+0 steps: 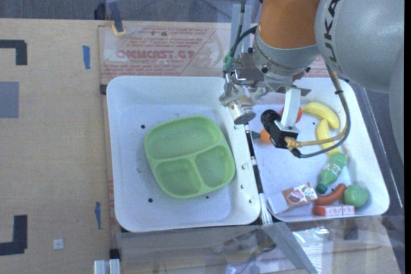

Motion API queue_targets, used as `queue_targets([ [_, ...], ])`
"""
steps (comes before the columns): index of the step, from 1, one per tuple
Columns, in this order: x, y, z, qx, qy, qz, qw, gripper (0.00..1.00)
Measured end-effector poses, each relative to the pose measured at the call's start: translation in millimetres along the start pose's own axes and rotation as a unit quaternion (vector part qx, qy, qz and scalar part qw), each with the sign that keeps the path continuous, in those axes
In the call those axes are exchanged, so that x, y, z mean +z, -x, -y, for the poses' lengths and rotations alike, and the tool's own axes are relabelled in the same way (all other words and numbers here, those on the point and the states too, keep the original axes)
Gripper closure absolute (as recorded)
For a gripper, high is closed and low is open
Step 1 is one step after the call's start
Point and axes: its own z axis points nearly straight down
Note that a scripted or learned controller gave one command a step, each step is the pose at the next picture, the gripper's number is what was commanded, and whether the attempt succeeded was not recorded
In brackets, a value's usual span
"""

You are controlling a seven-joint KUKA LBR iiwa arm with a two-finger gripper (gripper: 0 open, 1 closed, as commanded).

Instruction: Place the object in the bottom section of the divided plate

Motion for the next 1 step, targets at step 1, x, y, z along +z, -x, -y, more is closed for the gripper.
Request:
queue_targets([
  [1,-0.1,-0.2,0.0,0.000,0.000,0.000,1.0000,0.00],
])
